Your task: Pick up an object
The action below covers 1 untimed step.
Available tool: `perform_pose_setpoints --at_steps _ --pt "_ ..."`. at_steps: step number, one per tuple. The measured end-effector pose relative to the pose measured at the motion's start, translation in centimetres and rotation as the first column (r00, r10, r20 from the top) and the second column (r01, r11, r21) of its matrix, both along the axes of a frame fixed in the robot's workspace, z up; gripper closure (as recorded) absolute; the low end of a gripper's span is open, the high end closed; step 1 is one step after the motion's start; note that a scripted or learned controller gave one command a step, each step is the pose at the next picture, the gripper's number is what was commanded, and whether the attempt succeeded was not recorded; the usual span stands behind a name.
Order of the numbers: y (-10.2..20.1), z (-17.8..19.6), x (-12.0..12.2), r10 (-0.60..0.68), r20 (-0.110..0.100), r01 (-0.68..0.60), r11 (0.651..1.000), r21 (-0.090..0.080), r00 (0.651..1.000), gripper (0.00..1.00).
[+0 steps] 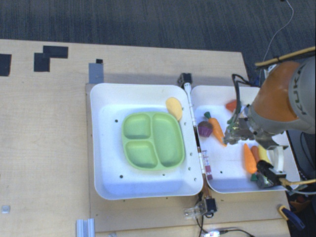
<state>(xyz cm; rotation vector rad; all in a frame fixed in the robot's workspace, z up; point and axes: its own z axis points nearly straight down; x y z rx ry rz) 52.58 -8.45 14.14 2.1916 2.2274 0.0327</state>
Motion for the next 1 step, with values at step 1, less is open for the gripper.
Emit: perform_pose_setpoints --at_steps 1 --pt "0.00 0.00 0.00 0.000 0.000 0.000 1.000 0.000 1.000 0.00"
